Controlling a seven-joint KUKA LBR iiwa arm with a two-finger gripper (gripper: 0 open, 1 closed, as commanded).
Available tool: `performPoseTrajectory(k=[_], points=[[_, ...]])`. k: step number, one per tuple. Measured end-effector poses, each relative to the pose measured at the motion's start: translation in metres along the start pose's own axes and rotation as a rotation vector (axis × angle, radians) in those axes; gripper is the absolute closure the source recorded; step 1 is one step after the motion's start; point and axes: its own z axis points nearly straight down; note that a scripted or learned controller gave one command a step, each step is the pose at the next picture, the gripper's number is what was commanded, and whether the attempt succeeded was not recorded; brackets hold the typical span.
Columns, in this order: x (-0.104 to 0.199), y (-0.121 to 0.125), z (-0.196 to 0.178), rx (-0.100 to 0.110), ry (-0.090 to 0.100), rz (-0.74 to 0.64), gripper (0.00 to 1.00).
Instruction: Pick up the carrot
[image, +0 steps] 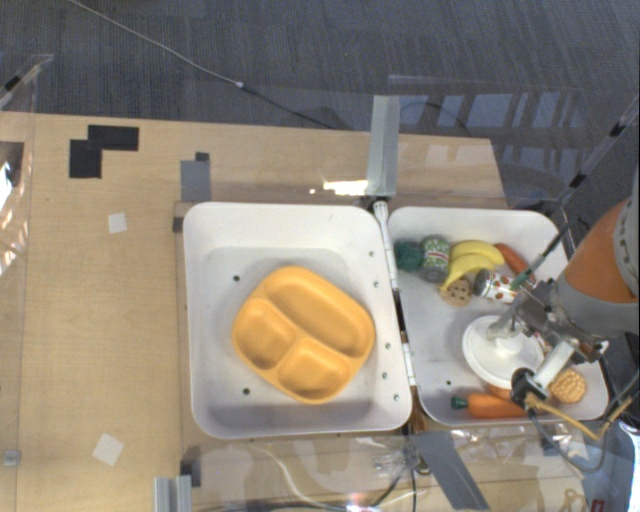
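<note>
My jaws hang over the white plate (485, 347) in the right bin (435, 340); I cannot tell how far open they are. The carrot (492, 406) lies along that bin's near edge, just beside the plate.

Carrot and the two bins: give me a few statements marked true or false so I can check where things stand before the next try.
1. The carrot lies in the right bin, by its near wall. True.
2. The yellow divided plate sits in the right bin. False: it sits in the left bin.
3. The gripper holds the carrot. False: the carrot lies on the bin floor, apart from the gripper, which is over the white dish.
4. A banana lies toward the far side of the right bin. True.
</note>
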Motion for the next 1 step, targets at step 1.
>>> performPoseTrajectory(k=[1], points=[[0.0319, -0.0154, 0.0158, -0.043, 0.02, 0.127, 0.0]])
